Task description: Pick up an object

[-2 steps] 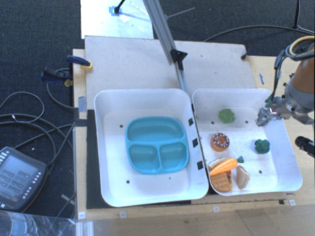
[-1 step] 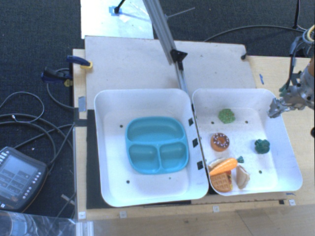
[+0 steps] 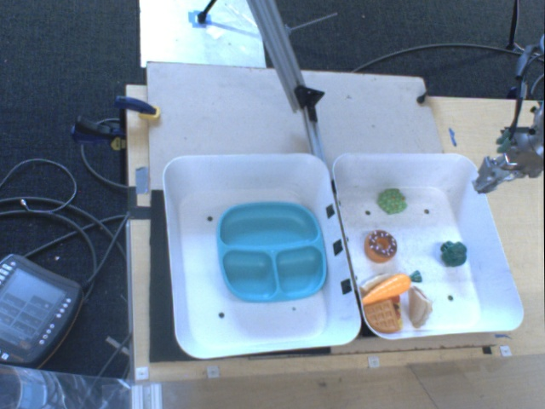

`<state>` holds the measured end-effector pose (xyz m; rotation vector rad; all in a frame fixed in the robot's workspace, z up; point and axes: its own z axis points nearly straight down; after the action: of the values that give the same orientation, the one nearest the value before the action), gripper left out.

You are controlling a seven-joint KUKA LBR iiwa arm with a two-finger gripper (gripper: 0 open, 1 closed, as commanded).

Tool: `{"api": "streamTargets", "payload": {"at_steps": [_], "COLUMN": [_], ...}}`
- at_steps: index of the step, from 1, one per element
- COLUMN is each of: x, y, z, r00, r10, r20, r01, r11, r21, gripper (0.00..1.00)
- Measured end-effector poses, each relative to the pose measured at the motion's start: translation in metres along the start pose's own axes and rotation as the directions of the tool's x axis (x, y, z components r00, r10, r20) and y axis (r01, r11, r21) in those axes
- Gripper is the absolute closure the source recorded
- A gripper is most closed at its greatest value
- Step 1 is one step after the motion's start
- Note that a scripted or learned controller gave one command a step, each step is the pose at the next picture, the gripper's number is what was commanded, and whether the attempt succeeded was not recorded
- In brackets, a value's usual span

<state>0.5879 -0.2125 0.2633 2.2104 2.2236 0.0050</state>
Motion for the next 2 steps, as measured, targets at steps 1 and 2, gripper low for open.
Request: {"api": "streamTargets", "payload": {"at_steps": [1,2], "x": [0.047,0.104], "y": [-0.01,-0.008], "z": [0.011,0.021], "r00": [1.0,1.0], "r10": [-0.004,-0.005], "r20": [-0.003,-0.004], "r01": [0.004,0.005], "r11": [1.0,1.0], "r21": [0.006,0.005], "gripper": [1.0,1.0]}}
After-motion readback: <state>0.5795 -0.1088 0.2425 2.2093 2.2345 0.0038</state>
